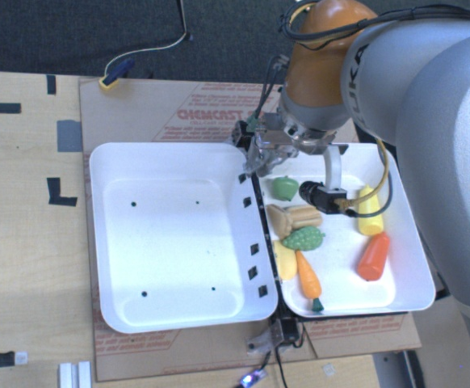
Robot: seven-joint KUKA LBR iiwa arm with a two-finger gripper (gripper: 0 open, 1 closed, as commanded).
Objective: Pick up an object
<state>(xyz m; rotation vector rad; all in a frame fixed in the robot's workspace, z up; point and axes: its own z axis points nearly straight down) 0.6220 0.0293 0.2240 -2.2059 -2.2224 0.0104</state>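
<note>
My gripper [261, 157] hangs over the far end of the wall between the two bins, just left of a small green round toy [284, 187] in the right bin [409, 296]. Below that toy lie a tan piece [296, 217], a knobbly green piece [304, 238], a pale yellow piece [285, 262] and an orange carrot [308, 276]. Further right are a yellow piece [370, 215] and a red-orange pepper [372, 257]. Nothing shows in the gripper's grasp.
The left bin [106, 217] sits beside the right one on a cardboard sheet [170, 111]. The big grey arm [413, 95] covers the right bin's far right corner. A cable with a blue-yellow clip [115, 73] lies beyond the cardboard.
</note>
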